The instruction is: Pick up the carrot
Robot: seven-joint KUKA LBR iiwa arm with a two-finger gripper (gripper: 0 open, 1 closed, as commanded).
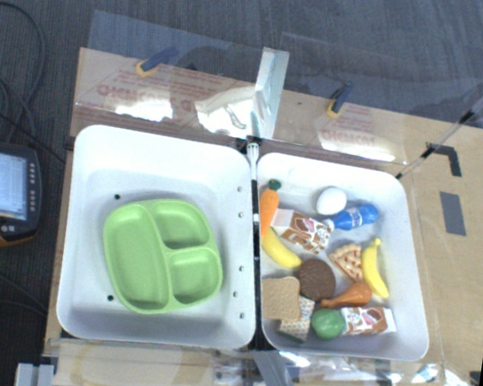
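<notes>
Your carrot (268, 208) sits in the right bin (413, 249), tight against its left wall near the back. Long axis runs front to back, green top facing away, tip touching a banana (279, 251). Can't tell the pincer's state from here.

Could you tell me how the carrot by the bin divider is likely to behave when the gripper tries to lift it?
The carrot looks like smooth moulded plastic, so probably stiff, light and somewhat slippery. Its tapered, rounded body may roll or squirt from a pinch. It lies against the right bin's wall, leaving little finger room.
</notes>
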